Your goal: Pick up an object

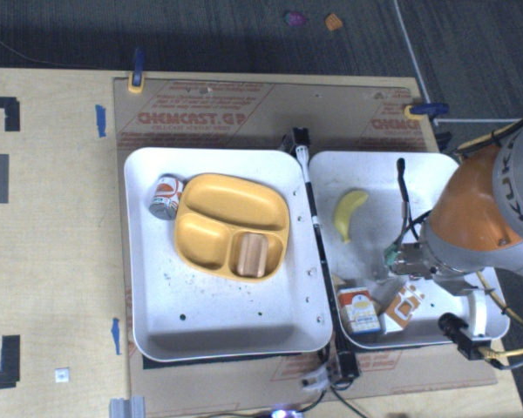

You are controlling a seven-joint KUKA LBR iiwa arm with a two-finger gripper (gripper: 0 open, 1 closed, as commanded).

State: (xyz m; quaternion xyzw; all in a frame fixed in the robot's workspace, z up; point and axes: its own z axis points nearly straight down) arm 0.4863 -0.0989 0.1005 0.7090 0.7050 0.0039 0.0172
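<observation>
Objects lay apart from the gripper [399, 279] in the right bin [376, 165]: banana [348, 212] toward its far-left corner, carton [360, 311] and packet [404, 306] along its near edge; grip state unclear.

left bin [148, 320]: yellow tray [222, 212], can [165, 197] | right bin [379, 168]: banana [348, 212], cartons (two) [361, 312] | gripper [399, 264] above

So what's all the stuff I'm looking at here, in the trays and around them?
Bins: two, white, side by side on the bench.
Divided tray: one, yellow, left bin.
Block: one, tan, in the tray's lower right compartment.
Can: one, red and white, left bin's upper left.
Banana: one, yellow, right bin.
Small cartons: two, orange and white, right bin's front edge.
Clamps: two, blue and yellow, board's back corners.
Arm: one, grey and orange, over the right bin.
</observation>
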